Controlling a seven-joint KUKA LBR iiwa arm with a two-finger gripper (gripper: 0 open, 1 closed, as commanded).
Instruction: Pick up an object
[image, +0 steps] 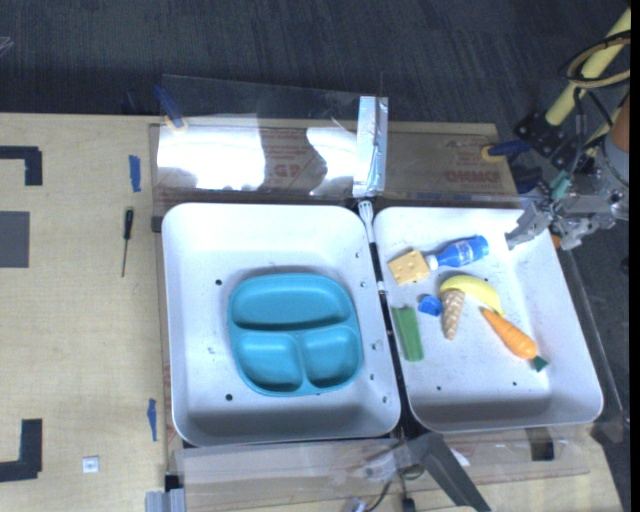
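We find the gripper (538, 222) at the upper right corner of the right bin (575, 385), hanging over the bin's far rim with the arm's cabling behind it; at this angle we cannot tell how it is set, and we see nothing in its grasp. Below and to its left, the right bin carries a loose cluster of small objects. A blue and white bottle (459, 251) lies on its side nearest the gripper, its white end pointing toward a tan block of cheese (407, 267) just beside it. Under the bottle we see a yellow banana (476, 291) curving across the bin floor, with an ice cream cone (453, 315) touching its left end and a small blue piece (430, 306) just left of the cone. An orange carrot (512, 336) runs diagonally from the banana toward the lower right, its green tip at the far end. A green block (408, 333) lies near the bin's left wall, apart from the rest. In the left bin (190, 240) a teal divided tray (294, 331) sits in the middle, its compartments facing up.
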